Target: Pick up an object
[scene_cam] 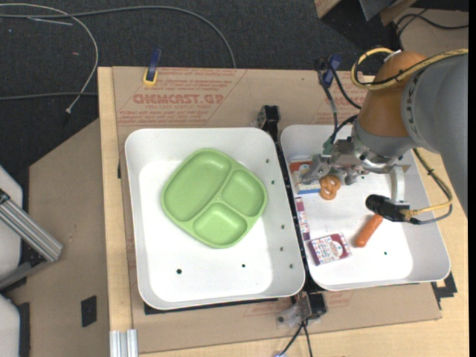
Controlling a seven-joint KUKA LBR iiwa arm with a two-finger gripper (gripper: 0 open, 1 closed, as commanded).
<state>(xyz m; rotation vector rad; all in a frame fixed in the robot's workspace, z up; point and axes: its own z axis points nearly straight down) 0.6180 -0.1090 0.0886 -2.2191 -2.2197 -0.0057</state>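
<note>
My gripper [329,175] reaches down into the right bin [424,262] near its upper left part. A small orange object [329,191] lies right under the gripper's tip; whether it is touched I cannot tell. An orange carrot-shaped piece [365,232] lies to the lower right of the gripper, apart from it. A purple and pink packet [327,248] rests near the bin's front left. A red and white item [299,169] sits by the bin's left wall, just left of the gripper.
The left bin [141,199] holds a green divided plate [214,197]. A black part with a yellow cable [394,210] hangs off the arm over the right bin. A thin printed strip [300,213] lies along the right bin's left wall.
</note>
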